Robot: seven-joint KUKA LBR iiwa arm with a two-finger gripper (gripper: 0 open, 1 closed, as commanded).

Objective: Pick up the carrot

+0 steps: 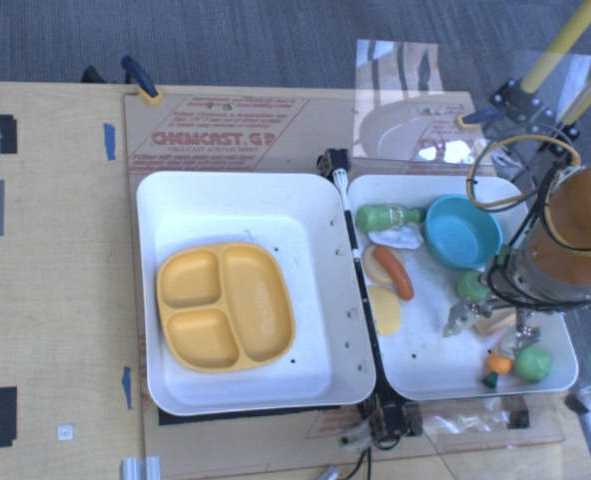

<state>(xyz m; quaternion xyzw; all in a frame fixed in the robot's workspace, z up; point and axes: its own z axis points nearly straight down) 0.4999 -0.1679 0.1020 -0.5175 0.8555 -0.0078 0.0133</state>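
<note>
A yellow divided plate lies in the left bin. In the right bin sit a hot dog and blue bowl. The gripper hangs open, holding nothing. The carrot lies just beyond it, near the front right corner.

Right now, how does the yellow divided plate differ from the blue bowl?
The yellow divided plate lies in the left bin; the blue bowl sits in the right bin. The plate is wide, flat and split into three compartments; the bowl is smaller, round and deeper with one hollow. The plate lies apart from other items; the bowl is crowded by toy foods. Both rest open side up.
</note>
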